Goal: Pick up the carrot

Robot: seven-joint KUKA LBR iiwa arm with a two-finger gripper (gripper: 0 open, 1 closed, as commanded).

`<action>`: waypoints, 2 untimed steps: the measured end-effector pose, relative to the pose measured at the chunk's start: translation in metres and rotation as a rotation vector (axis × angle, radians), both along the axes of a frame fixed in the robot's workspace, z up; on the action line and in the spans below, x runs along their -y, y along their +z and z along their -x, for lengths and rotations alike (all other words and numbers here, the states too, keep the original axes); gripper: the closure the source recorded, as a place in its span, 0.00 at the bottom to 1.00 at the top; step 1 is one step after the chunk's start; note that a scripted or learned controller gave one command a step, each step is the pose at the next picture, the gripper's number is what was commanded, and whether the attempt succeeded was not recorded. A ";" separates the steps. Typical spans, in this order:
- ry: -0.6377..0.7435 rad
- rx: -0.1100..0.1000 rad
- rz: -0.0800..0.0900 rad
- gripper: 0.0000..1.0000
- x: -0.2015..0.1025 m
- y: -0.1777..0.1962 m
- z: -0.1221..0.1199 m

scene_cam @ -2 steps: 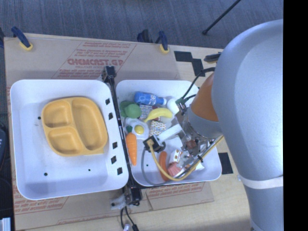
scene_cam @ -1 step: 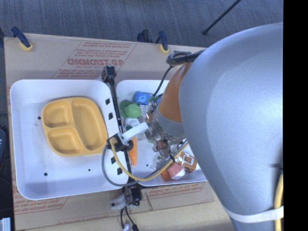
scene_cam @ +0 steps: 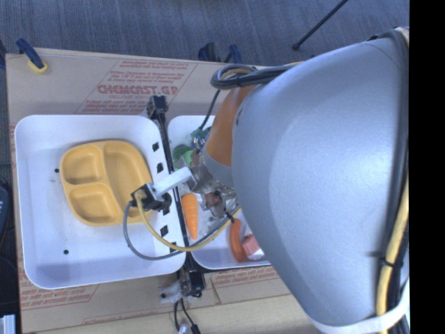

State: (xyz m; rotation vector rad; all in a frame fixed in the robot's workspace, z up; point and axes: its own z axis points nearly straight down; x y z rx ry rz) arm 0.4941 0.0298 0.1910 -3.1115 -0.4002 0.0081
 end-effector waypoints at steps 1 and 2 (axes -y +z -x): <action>-0.030 -0.001 0.000 0.00 0.014 0.000 0.000; -0.047 0.001 0.001 0.00 0.023 0.000 -0.012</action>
